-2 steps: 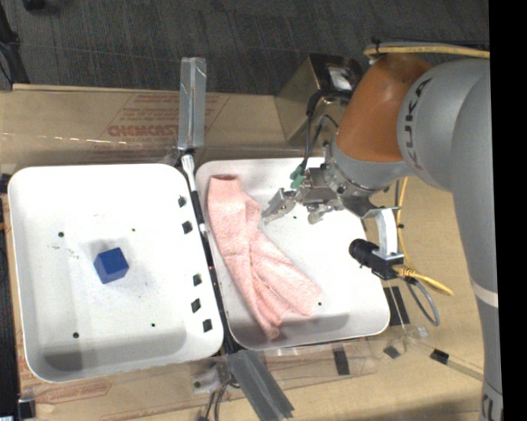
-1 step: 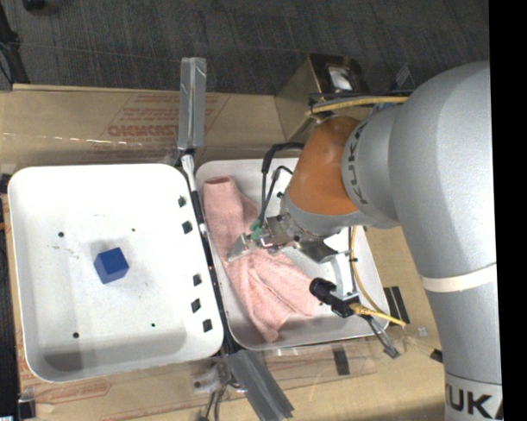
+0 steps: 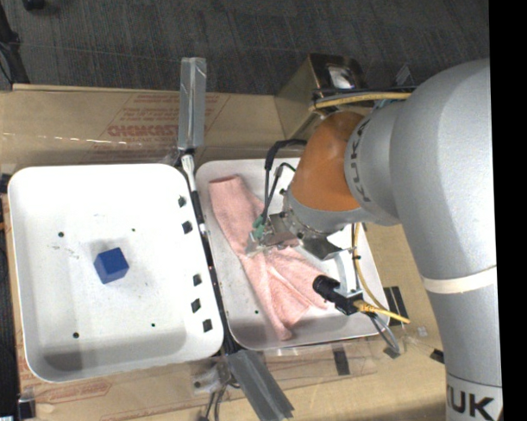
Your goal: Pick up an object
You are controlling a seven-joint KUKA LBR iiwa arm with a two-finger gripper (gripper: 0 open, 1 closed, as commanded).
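Gripper (image 3: 266, 234) sits low in the right bin (image 3: 371, 329), down on the pink towel (image 3: 279, 282) lying diagonally across it; blue cube (image 3: 112, 264) rests mid-floor in the left bin (image 3: 38, 192)
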